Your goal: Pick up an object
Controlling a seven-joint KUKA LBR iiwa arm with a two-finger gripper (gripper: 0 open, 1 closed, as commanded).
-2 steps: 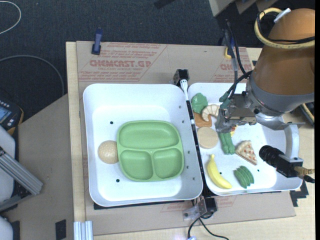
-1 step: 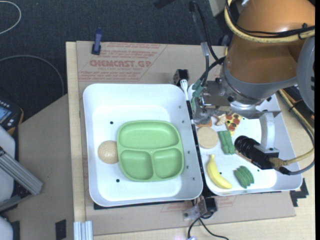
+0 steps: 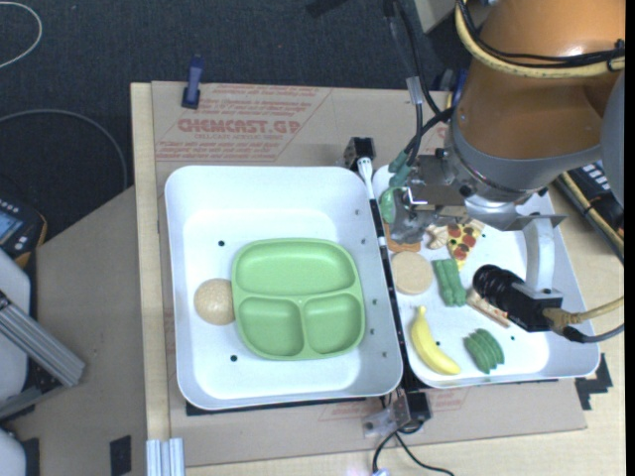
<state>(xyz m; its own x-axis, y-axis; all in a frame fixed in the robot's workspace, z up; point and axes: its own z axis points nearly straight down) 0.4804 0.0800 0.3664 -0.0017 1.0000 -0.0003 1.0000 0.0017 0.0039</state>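
Gripper (image 3: 405, 216) sits low over right bin (image 3: 556, 360), near its left wall. Finger state: can't tell, arm (image 3: 536, 87) covers it. Pizza slice (image 3: 458, 237) just right of gripper; round cookie (image 3: 411, 274) just below; banana (image 3: 433, 342) farther below.

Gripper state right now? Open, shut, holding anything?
Gripper: cannot be told; it sits low over the back left corner of the right bin, largely hidden by the arm's wrist.
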